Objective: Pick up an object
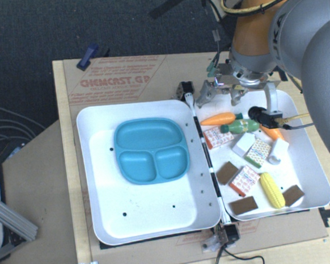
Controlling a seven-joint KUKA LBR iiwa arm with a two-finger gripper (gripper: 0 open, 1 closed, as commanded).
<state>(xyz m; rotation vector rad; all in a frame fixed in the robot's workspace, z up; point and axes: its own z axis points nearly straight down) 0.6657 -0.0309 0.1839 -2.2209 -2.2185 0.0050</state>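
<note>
On bench [121, 81], two white bins [103, 219], dark carpet [21, 43] w/ cables [6, 138].

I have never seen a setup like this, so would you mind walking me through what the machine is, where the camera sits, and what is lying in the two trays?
This is one robot arm, grey with an orange band, reaching in from the right. A single fixed camera looks down on the bench at a slant. Two shallow white bins sit side by side. The left bin holds a blue divided plate. The right bin holds small toy foods and cards: an orange carrot, a green bottle, a yellow corn cob and some brown squares. The gripper hangs over the far edge of the right bin. I cannot tell how its jaws stand, and nothing visibly sits between them.
</note>
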